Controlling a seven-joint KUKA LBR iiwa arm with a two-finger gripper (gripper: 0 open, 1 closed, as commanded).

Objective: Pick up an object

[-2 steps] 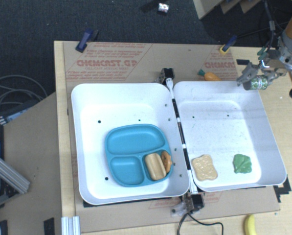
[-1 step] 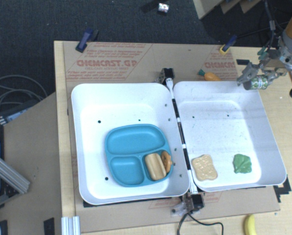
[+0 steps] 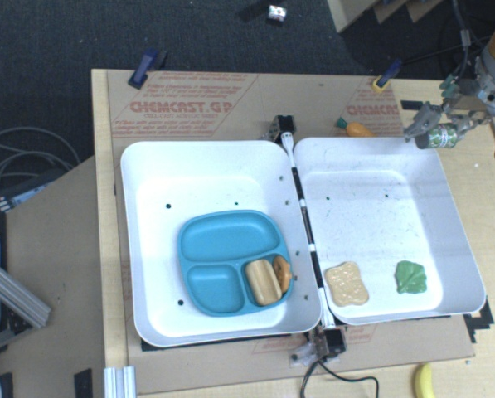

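The right bin (image 3: 380,181) holds a tan, biscuit-like piece (image 3: 346,284) and a small green leafy piece (image 3: 410,277) near its front edge. In the left bin (image 3: 148,222) lies a blue divided tray (image 3: 226,255) with a brown bun-like item (image 3: 266,279) in its front right compartment. My gripper (image 3: 439,131) hangs at the far right corner of the right bin, above the rim and well away from all of these objects.
A small orange item (image 3: 356,128) lies on the board just behind the right bin. Blue clips (image 3: 148,69) sit at the board's far corners. A yellow object (image 3: 424,381) shows at the bottom right, and cables lie on the floor at left.
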